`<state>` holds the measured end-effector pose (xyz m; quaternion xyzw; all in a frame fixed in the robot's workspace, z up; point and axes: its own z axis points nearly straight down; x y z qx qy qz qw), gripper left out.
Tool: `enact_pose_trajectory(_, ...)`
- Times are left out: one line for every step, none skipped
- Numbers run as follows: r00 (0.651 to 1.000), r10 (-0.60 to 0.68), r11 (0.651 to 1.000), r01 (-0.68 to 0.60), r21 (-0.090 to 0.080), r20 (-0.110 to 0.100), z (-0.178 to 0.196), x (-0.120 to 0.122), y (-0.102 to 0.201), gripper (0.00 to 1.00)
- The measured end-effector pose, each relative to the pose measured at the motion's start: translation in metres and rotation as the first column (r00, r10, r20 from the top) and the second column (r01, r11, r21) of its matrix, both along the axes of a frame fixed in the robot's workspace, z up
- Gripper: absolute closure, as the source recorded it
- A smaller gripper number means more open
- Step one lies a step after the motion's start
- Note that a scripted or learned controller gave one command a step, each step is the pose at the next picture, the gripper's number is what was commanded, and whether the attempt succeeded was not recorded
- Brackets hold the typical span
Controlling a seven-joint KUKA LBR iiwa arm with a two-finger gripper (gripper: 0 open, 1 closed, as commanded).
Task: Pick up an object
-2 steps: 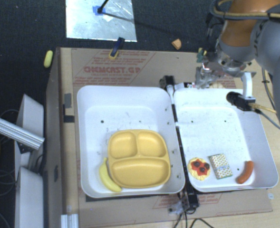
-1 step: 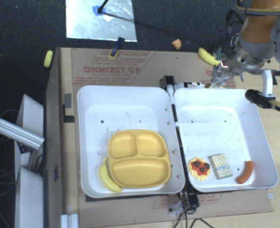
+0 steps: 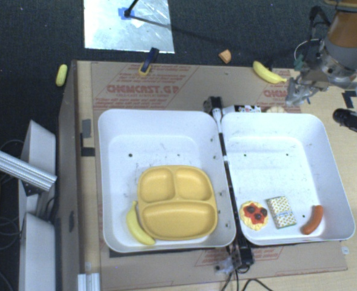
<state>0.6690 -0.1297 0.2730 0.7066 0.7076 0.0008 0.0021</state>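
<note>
My gripper (image 3: 295, 96) hangs at the upper right, just beyond the far rim of the right bin (image 3: 275, 126); its fingers point down with nothing seen between them. Along the right bin's near edge lie a small pizza toy (image 3: 254, 214), a patterned little box (image 3: 281, 211) and an orange sausage (image 3: 312, 219). The left bin (image 3: 160, 126) holds a yellow divided tray (image 3: 177, 201) with a banana (image 3: 137, 224) against its left side.
Another banana (image 3: 267, 73) lies on the cardboard behind the right bin, left of the gripper. A small orange piece (image 3: 225, 56) and a yellow item (image 3: 61, 74) sit on the dark floor. A black fixture (image 3: 215, 105) sits between the bins at the back.
</note>
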Motion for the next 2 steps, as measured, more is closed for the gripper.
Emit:
enact_pose_trajectory(1.0,0.0,1.0,0.0,0.001,-0.002,-0.046,0.0,0.0,1.0)
enact_pose_trajectory(1.0,0.003,1.0,-0.003,0.002,-0.001,-0.035,0.0,0.05,1.0)
